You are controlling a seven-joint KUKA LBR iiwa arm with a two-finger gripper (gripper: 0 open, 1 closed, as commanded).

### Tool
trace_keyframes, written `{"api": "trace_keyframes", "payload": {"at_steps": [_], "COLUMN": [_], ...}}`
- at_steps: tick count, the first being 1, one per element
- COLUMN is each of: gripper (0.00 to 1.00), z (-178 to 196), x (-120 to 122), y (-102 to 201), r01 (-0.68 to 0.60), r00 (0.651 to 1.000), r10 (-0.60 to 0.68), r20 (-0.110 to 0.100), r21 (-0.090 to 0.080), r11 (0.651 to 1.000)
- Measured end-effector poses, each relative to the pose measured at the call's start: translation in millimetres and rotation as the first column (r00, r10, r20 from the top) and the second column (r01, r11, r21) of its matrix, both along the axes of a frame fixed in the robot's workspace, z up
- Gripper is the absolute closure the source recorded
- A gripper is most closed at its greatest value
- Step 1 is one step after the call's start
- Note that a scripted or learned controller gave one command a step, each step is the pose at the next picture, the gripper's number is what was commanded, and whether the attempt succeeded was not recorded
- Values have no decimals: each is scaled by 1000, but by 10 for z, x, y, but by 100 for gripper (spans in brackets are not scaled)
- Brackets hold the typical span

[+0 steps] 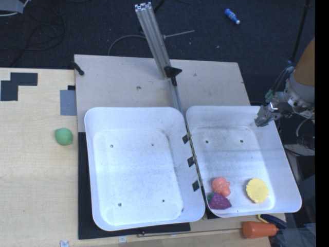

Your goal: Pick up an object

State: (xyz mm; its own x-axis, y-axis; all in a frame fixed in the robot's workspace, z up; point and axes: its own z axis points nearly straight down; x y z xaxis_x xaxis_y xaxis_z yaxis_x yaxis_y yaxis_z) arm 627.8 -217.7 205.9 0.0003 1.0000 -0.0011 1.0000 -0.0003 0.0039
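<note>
In the camera view, the tool (263, 118) hangs over the upper right rim of the right bin (234, 120), and nothing is seen between its tips. The objects lie well apart from it, in the bin's lower part: a yellow piece (257, 190), an orange-pink piece (221, 185) and a purple piece (220, 201) touching it. The tool is small and dark here, so I cannot tell how its tips stand. The arm (303, 78) enters from the right, cut off by the edge. The left bin (133, 166) lies beside.
</note>
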Motion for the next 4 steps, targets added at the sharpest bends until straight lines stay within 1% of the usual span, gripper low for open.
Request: {"api": "trace_keyframes", "payload": {"at_steps": [1,3,4], "gripper": [100,100,100], "z": [224,42,117], "x": [1,-124,-112], "y": [-7,1032,1611], "r01": [0,-4,-4], "r00": [1000,1000,1000], "r10": [0,4,4], "r20": [-2,-5,-4], "r21": [1,2,1], "r11": [1000,1000,1000]}}
